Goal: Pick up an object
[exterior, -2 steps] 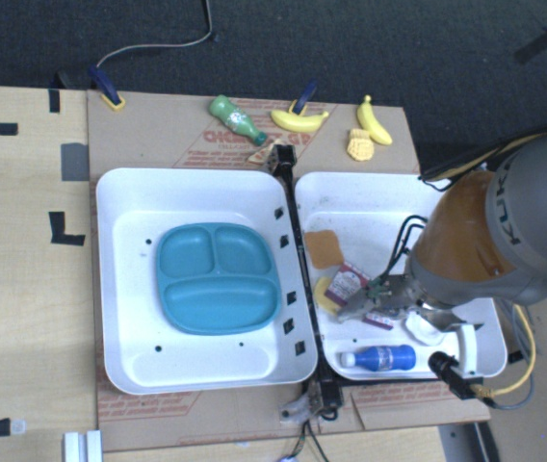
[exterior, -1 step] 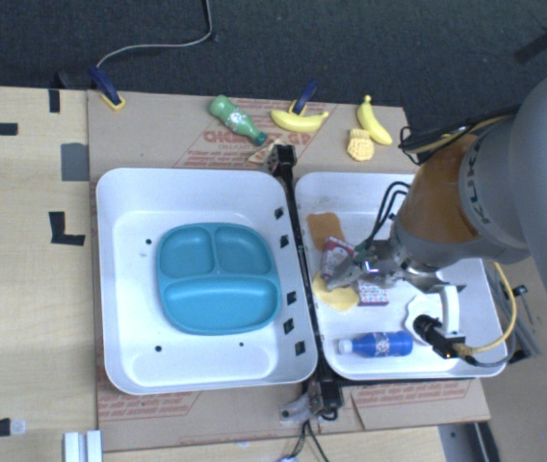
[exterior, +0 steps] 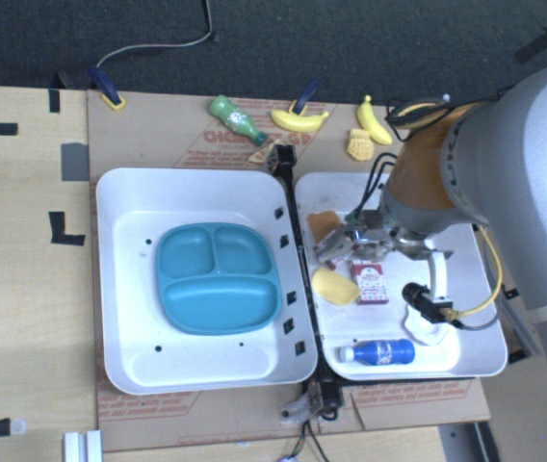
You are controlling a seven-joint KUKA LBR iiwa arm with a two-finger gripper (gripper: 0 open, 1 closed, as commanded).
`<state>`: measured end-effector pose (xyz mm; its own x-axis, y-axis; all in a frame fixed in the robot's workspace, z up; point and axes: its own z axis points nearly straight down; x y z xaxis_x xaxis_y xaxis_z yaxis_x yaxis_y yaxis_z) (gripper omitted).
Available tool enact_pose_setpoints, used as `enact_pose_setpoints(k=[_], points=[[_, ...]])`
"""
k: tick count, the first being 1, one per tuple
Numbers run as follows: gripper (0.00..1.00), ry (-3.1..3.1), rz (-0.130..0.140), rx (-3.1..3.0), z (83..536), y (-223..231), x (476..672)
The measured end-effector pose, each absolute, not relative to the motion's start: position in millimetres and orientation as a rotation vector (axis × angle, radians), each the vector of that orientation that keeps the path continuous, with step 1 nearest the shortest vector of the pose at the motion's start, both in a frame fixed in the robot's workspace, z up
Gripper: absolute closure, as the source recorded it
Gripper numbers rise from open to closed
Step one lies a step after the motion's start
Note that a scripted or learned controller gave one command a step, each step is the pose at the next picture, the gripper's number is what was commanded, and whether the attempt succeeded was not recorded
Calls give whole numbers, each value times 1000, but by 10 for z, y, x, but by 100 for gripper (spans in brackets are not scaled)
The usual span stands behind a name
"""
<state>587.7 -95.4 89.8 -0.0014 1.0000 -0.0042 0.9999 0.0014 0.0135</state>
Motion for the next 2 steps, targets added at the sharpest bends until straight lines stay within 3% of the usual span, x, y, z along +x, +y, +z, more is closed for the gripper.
enact_pose_setpoints(k=[1,2], points=[[100,2211,14,2207,1014,-959,5891],[0,2212,10,2211,994,-959,5876]])
